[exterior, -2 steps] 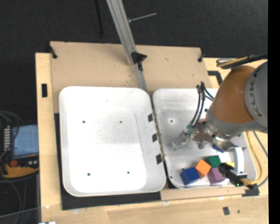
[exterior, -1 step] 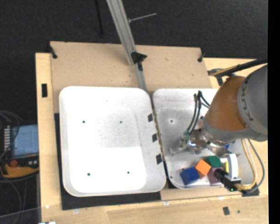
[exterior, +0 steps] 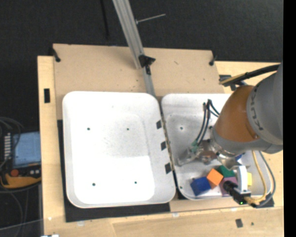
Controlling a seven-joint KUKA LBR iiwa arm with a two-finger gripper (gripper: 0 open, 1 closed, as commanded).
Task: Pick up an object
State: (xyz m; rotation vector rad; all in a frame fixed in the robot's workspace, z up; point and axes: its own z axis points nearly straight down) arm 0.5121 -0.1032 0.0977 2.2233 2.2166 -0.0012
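My gripper [exterior: 191, 154] hangs low in the right bin [exterior: 187, 107], near its left wall and about midway down. The grey arm with its orange band [exterior: 237, 120] reaches in from the right and covers much of that bin. A blue block [exterior: 200, 185] lies at the bin's near edge, below the gripper. An orange block [exterior: 215, 177] sits just right of it, touching or nearly so. A green piece [exterior: 227, 172] peeks out beside the orange one, partly under the wrist. I see nothing between the gripper and the bin floor.
The left bin [exterior: 113, 147] is a bare white tray beside the right one. A slanted metal rail [exterior: 130, 28] rises from the back of the bench to the seam between the bins. Black clips [exterior: 164, 144] line that seam.
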